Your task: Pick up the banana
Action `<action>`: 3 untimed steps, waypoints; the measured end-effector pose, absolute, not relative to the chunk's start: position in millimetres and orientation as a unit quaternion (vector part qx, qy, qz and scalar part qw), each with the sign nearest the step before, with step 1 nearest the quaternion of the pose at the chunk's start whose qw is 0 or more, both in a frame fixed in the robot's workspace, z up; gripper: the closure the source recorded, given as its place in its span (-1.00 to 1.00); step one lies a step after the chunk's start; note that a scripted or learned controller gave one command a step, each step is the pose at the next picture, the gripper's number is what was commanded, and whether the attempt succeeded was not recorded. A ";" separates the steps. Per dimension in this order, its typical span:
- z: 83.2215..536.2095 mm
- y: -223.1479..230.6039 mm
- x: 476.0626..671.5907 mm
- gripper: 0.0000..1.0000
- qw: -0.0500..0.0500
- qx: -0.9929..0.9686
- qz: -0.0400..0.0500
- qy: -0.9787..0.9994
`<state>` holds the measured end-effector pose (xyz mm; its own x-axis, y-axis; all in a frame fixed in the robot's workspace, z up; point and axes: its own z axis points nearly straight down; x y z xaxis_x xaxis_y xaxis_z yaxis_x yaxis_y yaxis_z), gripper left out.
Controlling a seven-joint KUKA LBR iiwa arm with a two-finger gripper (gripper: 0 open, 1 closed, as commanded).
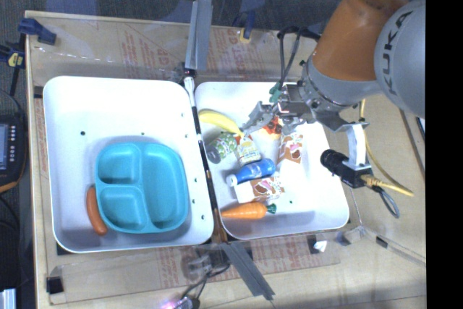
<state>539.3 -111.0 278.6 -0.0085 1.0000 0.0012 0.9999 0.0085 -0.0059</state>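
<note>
The yellow banana (217, 121) lies in the right bin (327, 208), near its far left corner, beside the divider between the bins. My gripper (265, 119) hangs just to the banana's right, over the middle of that bin. It is open, and nothing sits between its fingers. The grey arm with the orange band comes in from the upper right and hides part of the bin's far right side.
Around the banana lie a greenish jar (223, 147), a small packet (248, 150), a blue bottle (253, 171), a brown-and-white carton (291, 148) and a carrot (246, 211). The left bin (65, 105) holds a blue divided plate (141, 187) and a sausage (95, 210).
</note>
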 end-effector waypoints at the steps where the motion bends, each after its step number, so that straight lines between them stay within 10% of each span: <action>1: 162.8 -110.0 609.6 -1.00 0.002 -0.690 0.003 -0.724; 2: 90.9 -112.0 654.8 -1.00 0.001 -0.679 0.002 -0.734; 3: 101.3 -111.9 655.1 1.00 0.001 -0.677 0.003 -0.736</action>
<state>655.1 -111.9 101.3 -0.0820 0.9966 -0.0024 0.9966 0.0820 -0.0063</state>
